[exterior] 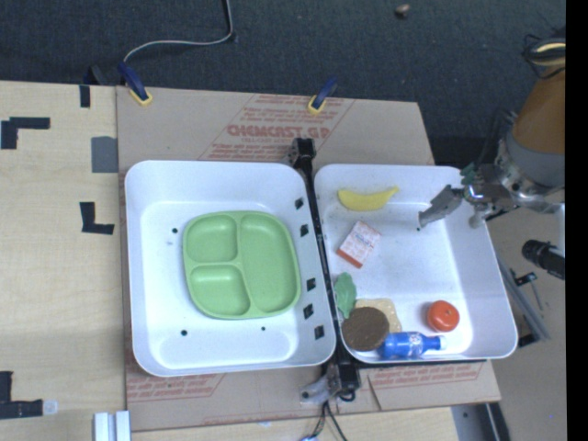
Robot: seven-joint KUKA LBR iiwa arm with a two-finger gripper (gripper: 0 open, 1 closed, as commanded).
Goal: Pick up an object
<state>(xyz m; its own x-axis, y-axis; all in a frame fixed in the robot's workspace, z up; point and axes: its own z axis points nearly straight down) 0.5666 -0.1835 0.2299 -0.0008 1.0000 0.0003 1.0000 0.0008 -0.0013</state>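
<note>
The right bin (478,274) holds a yellow banana (367,197) at the back and a red and white packet (359,244) below it. Along its front lie a green item (344,292), a brown round disc (366,327) on a tan cracker (393,310), a blue bottle (409,344) and an orange-red ball (443,316). My gripper (450,215) hovers over the bin's back right corner, right of the banana. It is open, with nothing between its fingers.
The left bin (152,246) holds a green divided plate (242,265). A black divider with clips (312,246) runs between the bins. The arm's grey body (542,145) stands beyond the right bin's edge. Cardboard lies under both bins.
</note>
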